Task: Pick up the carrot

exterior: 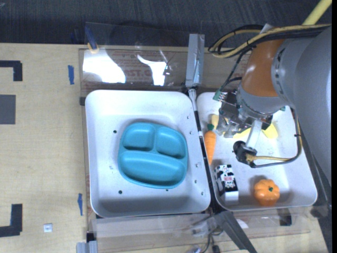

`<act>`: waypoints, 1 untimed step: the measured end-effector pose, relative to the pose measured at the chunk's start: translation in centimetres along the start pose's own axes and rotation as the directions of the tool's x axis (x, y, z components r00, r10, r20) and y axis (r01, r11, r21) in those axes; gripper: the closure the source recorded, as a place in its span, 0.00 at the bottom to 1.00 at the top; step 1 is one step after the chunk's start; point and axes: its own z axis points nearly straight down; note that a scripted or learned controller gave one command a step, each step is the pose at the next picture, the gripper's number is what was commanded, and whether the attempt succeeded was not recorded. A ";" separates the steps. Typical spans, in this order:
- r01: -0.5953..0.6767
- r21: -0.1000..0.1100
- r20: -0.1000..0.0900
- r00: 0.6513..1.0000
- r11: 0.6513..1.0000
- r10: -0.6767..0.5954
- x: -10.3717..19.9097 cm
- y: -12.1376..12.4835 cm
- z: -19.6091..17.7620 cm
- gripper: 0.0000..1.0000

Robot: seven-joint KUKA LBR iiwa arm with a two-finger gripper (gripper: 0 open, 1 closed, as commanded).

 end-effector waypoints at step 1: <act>0.179 -0.002 0.001 0.984 0.984 -0.179 2.4 2.1 -0.8 1.00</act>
